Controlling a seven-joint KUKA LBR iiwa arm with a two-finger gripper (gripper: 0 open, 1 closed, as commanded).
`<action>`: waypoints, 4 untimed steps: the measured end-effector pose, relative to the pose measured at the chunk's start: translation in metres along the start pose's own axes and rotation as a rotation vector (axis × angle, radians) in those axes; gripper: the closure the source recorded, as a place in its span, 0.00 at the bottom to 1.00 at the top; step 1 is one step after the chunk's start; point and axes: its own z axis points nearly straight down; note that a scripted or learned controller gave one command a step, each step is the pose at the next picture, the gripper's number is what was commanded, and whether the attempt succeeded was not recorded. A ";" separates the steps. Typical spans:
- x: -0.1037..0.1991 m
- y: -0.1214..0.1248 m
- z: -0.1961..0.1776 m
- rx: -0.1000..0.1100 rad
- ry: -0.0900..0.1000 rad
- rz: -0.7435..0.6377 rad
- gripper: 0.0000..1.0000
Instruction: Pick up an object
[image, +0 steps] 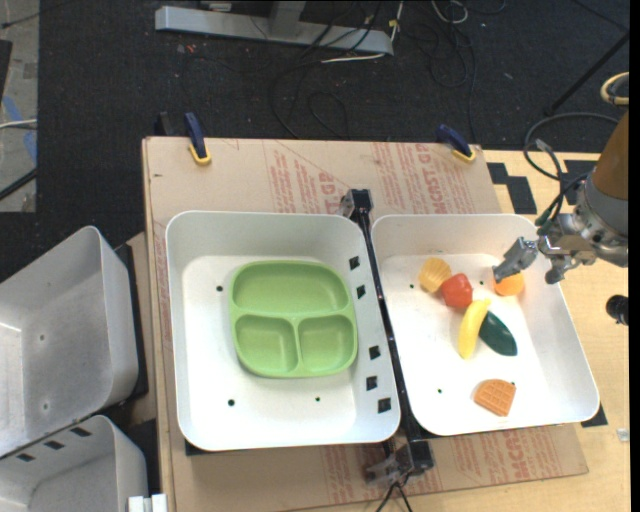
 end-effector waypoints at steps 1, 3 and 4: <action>0.001 0.003 -0.009 -0.014 -0.003 -0.004 0.00; 0.005 0.015 0.081 -0.011 -0.002 -0.007 0.00; 0.006 0.016 0.127 -0.011 -0.002 -0.004 0.00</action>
